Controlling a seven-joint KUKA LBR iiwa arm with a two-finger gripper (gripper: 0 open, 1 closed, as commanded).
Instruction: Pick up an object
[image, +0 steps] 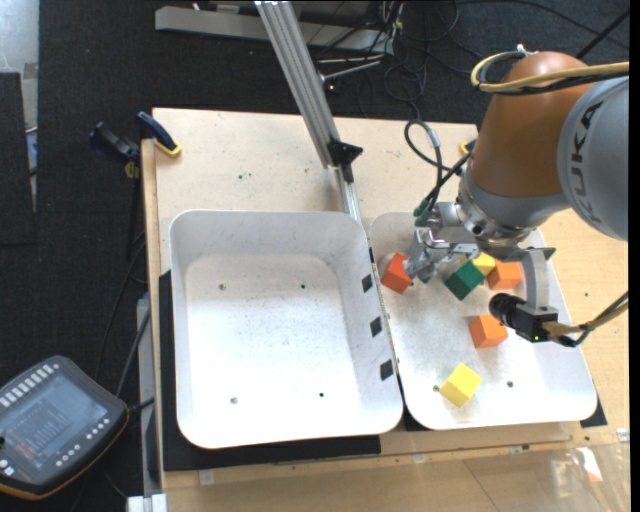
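You can read part of the maker's name, "KUKA", in dark letters on the grey arm (590, 150) at the right edge, beside its orange band (525, 120); no other writing is legible, and the screen of the grey handheld pendant (50, 425) lying on the dark floor at lower left is too small to make out; the desk (250, 150) is a pale, scuffed wooden board, speckled with small dark marks, and it carries two shallow white bins side by side; the left bin (270, 325) has a few tiny dark specks on its floor; the right bin (520, 390) holds the blocks; around the desk you see black flooring, a slanted metal rail (305, 85) running down to the seam between the bins, loose cables at the top, and a blue and yellow clamp (135, 140) at the desk's upper left corner; the gripper (435, 255) sits low over the upper part of the right bin, and whether it is spread or closed you cannot tell from this angle; just left of it lies an orange-red block (396, 273), near the bin's left wall; to its right a green block (463, 281) sits close against a yellow block (484, 264) and an orange block (507, 275); another orange block (487, 331) lies lower, and a second yellow block (460, 384) rests apart near the front edge
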